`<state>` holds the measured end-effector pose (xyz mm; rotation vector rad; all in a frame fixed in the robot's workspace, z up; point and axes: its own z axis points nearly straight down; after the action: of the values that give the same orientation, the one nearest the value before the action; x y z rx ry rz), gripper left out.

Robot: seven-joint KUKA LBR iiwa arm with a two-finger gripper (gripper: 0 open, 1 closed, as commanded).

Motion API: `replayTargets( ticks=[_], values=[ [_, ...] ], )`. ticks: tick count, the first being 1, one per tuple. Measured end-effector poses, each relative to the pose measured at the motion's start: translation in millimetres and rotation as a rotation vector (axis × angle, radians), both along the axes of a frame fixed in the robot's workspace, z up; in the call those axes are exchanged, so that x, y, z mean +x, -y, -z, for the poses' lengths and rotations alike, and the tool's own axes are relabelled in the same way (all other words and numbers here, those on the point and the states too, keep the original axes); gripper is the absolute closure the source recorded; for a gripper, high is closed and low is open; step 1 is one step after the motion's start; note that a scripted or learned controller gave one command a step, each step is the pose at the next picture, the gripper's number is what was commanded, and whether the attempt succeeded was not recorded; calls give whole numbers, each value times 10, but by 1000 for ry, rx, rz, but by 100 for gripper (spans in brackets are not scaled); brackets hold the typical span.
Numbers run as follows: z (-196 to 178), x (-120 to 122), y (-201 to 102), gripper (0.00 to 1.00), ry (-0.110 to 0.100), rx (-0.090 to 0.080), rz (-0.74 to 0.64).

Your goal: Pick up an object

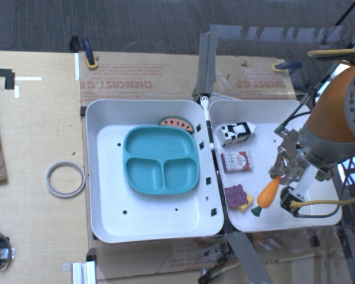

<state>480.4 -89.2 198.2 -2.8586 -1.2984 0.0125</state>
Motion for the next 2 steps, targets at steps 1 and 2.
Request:
replayTargets(
  ticks=[1, 2],
  values=[
    [-80, 7, 3, 100, -3, -1, -3],
    [-10, -28, -25, 100, 4, 1, -26]
  ],
)
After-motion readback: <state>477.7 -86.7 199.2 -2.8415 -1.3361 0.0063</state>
